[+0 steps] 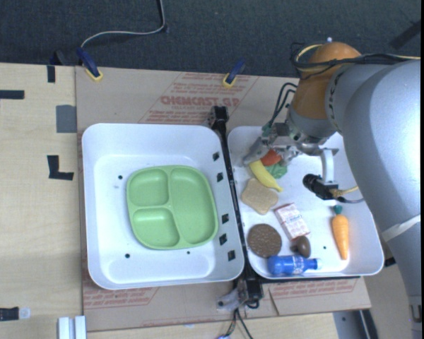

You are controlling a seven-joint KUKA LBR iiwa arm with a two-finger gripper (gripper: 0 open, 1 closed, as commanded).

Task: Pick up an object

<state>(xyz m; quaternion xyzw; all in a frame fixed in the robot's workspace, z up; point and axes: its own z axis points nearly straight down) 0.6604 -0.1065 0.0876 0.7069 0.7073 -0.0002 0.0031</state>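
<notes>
The gripper [272, 150] is lowered over a curved yellow banana [264, 174] and a red-orange piece [271, 158] in the right bin [371, 249]; finger state cannot be told. A smooth green sectioned tray [172, 207] is seen in the left bin [99, 189].

Lighting even and fairly bright, diffuse from above; white bins [99, 189] near overexposed, with only soft shadows along their inner walls. Overall slightly soft and grainy. Arm [389, 119] close to lens, blurred, with pale sheen.
</notes>
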